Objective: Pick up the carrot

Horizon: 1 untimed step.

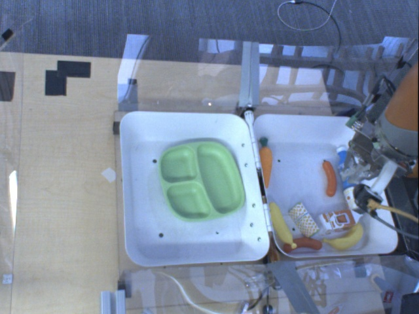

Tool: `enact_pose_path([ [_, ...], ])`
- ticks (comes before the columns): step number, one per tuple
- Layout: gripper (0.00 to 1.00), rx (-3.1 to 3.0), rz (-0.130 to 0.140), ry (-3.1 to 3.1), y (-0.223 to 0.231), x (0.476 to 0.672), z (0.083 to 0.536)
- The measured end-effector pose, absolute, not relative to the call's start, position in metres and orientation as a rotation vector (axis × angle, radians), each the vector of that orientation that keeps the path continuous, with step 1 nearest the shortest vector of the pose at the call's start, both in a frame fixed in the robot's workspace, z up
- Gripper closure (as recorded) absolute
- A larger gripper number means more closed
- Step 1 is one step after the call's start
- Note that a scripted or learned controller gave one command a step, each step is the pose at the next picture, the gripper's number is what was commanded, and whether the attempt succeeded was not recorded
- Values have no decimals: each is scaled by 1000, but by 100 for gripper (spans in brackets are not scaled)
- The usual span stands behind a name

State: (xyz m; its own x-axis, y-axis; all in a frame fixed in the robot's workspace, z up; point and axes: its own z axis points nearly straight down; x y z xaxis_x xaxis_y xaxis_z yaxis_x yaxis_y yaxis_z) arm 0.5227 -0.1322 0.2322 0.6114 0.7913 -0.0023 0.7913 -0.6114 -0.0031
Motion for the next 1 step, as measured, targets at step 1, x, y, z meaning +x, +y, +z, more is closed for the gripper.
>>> enact_pose_path([
  [1,100,-2861,0,-1297,-120,505,128],
])
